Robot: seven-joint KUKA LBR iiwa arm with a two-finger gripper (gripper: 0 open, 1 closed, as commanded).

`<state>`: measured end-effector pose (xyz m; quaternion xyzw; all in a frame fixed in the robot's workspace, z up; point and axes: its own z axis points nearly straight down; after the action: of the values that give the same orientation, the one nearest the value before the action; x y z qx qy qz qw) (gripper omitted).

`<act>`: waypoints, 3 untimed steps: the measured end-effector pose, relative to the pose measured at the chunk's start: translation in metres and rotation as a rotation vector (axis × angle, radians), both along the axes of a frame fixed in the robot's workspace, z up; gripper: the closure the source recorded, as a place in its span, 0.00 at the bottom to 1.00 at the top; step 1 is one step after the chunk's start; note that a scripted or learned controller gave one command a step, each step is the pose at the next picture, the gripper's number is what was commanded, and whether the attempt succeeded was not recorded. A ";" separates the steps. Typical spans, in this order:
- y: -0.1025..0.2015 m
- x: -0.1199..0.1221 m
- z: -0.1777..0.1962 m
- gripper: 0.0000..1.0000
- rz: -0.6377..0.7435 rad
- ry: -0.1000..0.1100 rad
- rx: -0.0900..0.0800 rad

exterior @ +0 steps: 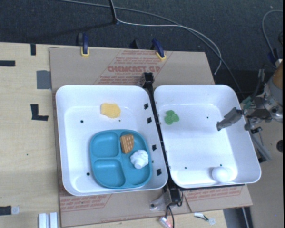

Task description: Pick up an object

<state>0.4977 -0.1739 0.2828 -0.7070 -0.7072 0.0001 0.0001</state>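
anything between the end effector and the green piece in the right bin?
No. In the camera view the end effector sits over the right bin's right side, the green piece near its left wall. Between them there is bare white bin floor.

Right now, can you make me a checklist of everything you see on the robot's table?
Surface: cardboard sheet under two white bins, left bin and right bin, side by side.
Job's things: green piece and white ball in the right bin; yellow piece in the left bin.
Clutter: blue divided tray in the left bin, bearing a waffle-like piece and a white lump.
Gripper: gripper over the right bin's right side, holding nothing seen.
Cables: thin cable looping behind the bench.
Surroundings: two clamps on the cardboard's far edge; dark floor.
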 end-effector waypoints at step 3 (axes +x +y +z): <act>0.091 0.003 0.005 0.00 0.001 0.004 0.001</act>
<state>0.5003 -0.0825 0.2882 -0.7066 -0.7076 0.0012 0.0020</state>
